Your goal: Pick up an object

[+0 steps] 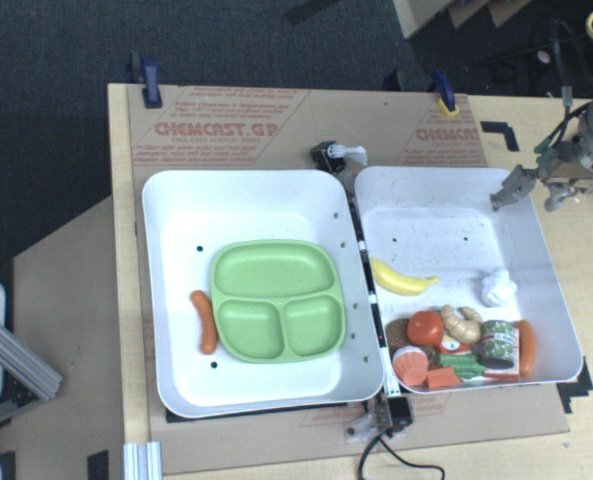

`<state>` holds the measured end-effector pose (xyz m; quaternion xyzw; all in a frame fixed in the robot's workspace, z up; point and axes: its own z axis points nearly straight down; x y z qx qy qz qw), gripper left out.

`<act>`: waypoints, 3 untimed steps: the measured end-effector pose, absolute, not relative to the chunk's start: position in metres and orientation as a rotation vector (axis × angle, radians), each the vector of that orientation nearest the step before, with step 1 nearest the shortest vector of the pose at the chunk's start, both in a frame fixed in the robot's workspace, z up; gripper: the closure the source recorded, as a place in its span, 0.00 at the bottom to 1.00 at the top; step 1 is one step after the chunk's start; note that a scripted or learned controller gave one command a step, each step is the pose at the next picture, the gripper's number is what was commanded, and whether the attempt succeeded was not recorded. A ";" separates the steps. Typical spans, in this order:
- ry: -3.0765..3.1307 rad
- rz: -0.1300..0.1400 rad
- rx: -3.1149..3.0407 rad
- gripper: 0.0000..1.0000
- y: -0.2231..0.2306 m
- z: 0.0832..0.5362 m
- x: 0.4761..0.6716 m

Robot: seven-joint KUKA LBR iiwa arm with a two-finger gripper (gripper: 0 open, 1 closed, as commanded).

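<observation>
Camera view. The claw [532, 188] hangs at the right edge of the scene, above the far right rim of the right bin [426, 208], well apart from every object. Two grey fingers splay outward with clear air between them, so I judge it open and carrying nothing.

Candidate objects lie in both bins. In the right bin, a banana [403, 279] rests alone near the left wall, just beside the divider; a white crumpled item [497, 288] sits near the right wall; a tight cluster fills the near corner.

Step in hand, by my judgement: the approach has not begun. The banana is the soundest choice, since bare floor surrounds it on most sides. The claw should descend over its middle with the fingers straddling its short width, not along its length. The cluster is a poor target: its items touch, and fingers would likely snag a neighbour.

Count:
- white bins: two, the second being the left bin [176, 228]
- green divided plate [276, 300]: one, in the left bin
- sausage [206, 321]: one, just beside the plate's left edge
- banana: one
- white crumpled item: one
- tomato [426, 327]: one
- cluster remainder: several small food pieces, too crowded to number reliably
- blue clamps on the desk [126, 268]: two, at its far edge
</observation>
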<state>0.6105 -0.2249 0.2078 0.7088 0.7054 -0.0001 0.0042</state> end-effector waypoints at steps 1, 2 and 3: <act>2.217 0.003 2.216 1.00 -0.221 0.217 0.611; 2.220 -0.003 2.227 1.00 -0.225 0.233 0.548; 2.223 -0.002 2.226 1.00 -0.208 0.224 0.527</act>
